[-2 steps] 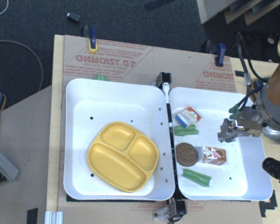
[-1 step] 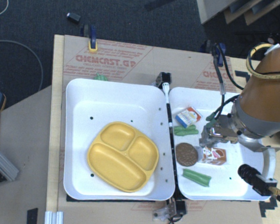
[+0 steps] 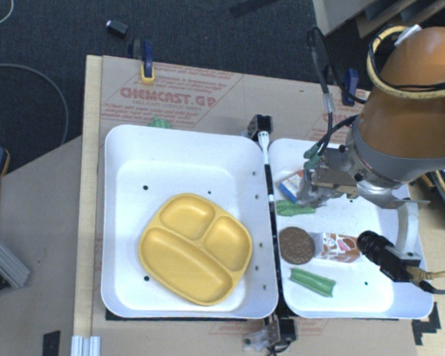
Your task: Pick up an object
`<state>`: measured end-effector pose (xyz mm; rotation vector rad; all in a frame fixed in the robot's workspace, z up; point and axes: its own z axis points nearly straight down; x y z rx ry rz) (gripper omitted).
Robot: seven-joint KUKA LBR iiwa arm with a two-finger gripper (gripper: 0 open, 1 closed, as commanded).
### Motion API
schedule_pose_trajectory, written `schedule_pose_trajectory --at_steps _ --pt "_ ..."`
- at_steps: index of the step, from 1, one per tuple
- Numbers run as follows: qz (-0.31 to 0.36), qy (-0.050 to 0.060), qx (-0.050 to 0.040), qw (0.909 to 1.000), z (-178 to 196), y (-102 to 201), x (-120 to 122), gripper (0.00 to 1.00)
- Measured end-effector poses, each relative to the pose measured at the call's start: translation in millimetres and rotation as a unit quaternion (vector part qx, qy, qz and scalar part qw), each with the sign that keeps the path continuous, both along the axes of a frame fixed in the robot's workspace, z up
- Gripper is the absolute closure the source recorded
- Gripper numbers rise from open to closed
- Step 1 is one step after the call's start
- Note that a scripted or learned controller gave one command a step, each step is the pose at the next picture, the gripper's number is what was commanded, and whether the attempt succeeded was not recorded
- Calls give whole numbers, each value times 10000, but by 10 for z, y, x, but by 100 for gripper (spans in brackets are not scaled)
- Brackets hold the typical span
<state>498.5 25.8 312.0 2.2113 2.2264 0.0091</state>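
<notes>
claw (image 3: pixel 315 192) is low over the far-left part of the right bin (image 3: pixel 406 308), at the green pod (image 3: pixel 295 209) and the blue-white packet (image 3: pixel 289 189); can't tell if it's released or clenched. Judgement: centre on one item, keep off the bin wall, lift straight. Pod is thin, flat, green, just beside the brown disc (image 3: pixel 297 245)

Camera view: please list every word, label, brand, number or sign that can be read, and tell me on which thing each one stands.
"CHEMCAST G P", in large red letters on the brown paper-covered board under the two white bins; the last letters are uncertain.
Smaller red lines above and below that word: too small to read.
Blue and white packet in the right white bin: print too blurred to read.
Red and white wrapper in the same bin: print too blurred to read.
</notes>
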Motion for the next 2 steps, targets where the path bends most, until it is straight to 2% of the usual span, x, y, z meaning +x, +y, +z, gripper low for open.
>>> schedule_pose_trajectory --at_steps 1,2 --pt "-21 -75 7 10000 1684 25 -186 100" --pt "-30 85 -13 10000 699 239 -200 100"
